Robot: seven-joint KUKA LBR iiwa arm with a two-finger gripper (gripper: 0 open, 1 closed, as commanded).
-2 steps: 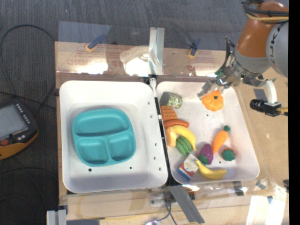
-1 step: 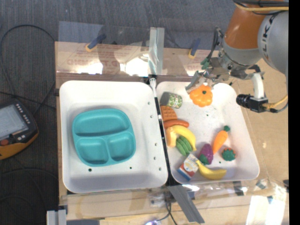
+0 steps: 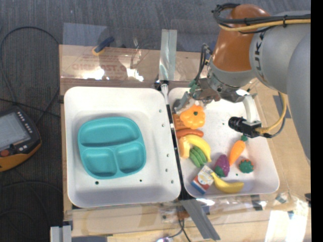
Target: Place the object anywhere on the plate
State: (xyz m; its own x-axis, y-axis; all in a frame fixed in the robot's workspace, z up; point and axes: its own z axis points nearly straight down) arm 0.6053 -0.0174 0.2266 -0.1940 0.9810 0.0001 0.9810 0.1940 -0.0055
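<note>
Grey arm with orange band (image 3: 237,39) hangs over right white bin (image 3: 262,180); gripper (image 3: 194,99) near the divider, finger state cannot be told. Left white bin (image 3: 75,185) holds teal three-compartment plastic plate (image 3: 111,146), margins open all round. Orange toy pepper (image 3: 193,117) sits just below the gripper among crowded toys.

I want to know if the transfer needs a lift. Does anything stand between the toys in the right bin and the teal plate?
Yes. The raised rims where the two bins meet run between the toy pile, including the orange pepper, and the teal plate. Nothing else visible lies between.
</note>
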